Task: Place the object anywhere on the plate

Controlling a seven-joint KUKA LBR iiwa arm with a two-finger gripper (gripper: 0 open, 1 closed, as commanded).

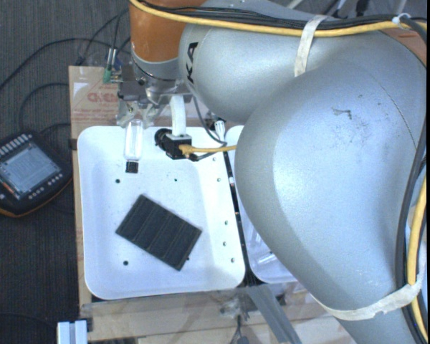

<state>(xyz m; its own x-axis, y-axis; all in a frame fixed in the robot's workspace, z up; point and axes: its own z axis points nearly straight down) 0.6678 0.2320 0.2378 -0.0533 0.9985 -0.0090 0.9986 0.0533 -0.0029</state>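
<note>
**Camera view**

— Materials and shapes in the left bin (93,264)?

— Shallow, white, smooth plastic, rounded corners, small dark holes dotted over the floor. Plate (158,231) lying flat in the lower half: dark, rectangular, ribbed lengthwise, turned at a slant to the bin walls.

— Task's thing?

— Small black square piece (132,166) on the bin floor in the upper left, well apart from the plate. Directly at the tip of one finger. Cannot tell whether a separate object or that finger's own pad.

— Surroundings?

— Brown cardboard sheet (93,92) with red print behind the bin. Grey-and-orange handheld control unit (21,170) with a screen on dark carpet to the left, black leads trailing past it. Yellow cable (208,149) running from a black connector (170,144) near the fingers across to the arm.

— Obstructions?

— Large, smooth grey arm (330,178) covering most of the right bin (256,256); a narrow strip of that bin visible. Orange band (165,6) at the top, above the wrist.

— Fingers (133,140)?

— Two, pale and slim, pointing down into the upper part of the left bin. Spread apart, bare white bin floor visible between them. Not pinching anything. Clear of the plate.
</note>
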